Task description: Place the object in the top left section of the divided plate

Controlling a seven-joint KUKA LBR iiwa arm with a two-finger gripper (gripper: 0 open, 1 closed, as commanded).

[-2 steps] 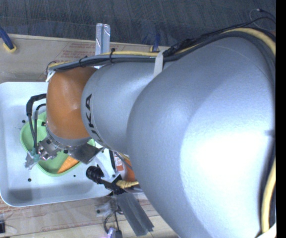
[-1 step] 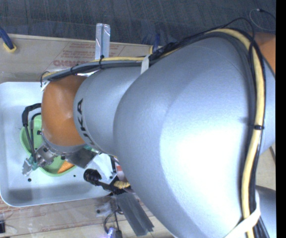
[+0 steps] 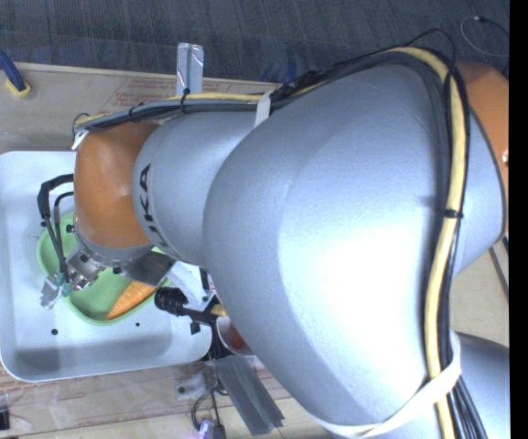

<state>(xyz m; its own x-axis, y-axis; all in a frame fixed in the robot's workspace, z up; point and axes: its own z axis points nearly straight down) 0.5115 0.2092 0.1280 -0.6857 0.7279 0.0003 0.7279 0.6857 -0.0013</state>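
Note:
A green divided plate (image 3: 96, 302) lies in the left white bin (image 3: 12, 245), mostly covered by the arm. An orange object (image 3: 131, 297) rests on the plate's lower right part, just under the wrist. My gripper (image 3: 58, 286) hangs over the plate's left edge, below the orange band (image 3: 108, 190). Its fingertips are small and dark against the bin floor. The plate's upper sections are hidden behind the wrist.
The grey arm (image 3: 337, 227) fills the right and middle of the view and hides the right bin. A blue and yellow tool (image 3: 9, 71) lies at the bench's back left corner. A grey upright piece (image 3: 189, 67) stands at the back edge.

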